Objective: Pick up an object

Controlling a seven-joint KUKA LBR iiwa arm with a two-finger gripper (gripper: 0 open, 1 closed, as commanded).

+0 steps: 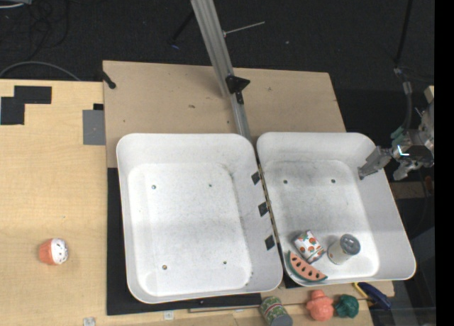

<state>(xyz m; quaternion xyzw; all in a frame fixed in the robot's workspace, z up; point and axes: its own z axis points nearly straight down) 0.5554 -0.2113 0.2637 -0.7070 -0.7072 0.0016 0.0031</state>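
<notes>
The job is only just starting. The claw (386, 163) is hanging at the right edge of the right bin (319, 154), up near its top corner. I cannot tell if it is wide or narrow, because it is small and dark against the side. Nothing is showing in its grip, so no object is picked up yet.

The things to pick are sitting well apart from the claw, down in the bottom corner of the right bin. A little can with red spots (308, 245) is lying there. Just beside it a grey round jar (345, 247) is resting. A toy watermelon slice (307, 268) is lying at the bin's bottom edge, just below the can. I think the arm is going to have to reach down and toward that corner, then close on one of them and lift. All of that is left to do.

The left bin (184, 218) is sitting beside the right one. Both are white, with grey scuffs on the bottoms.

The bins are resting on a brown desk (170, 98). A silver metal pole (216, 48) is leaning up from between them. A red and white ball toy (53, 251) is sitting on the light wood at the far left. A few more little toys (323, 306) are lying below the right bin. The floor behind is dark, with some wires.
</notes>
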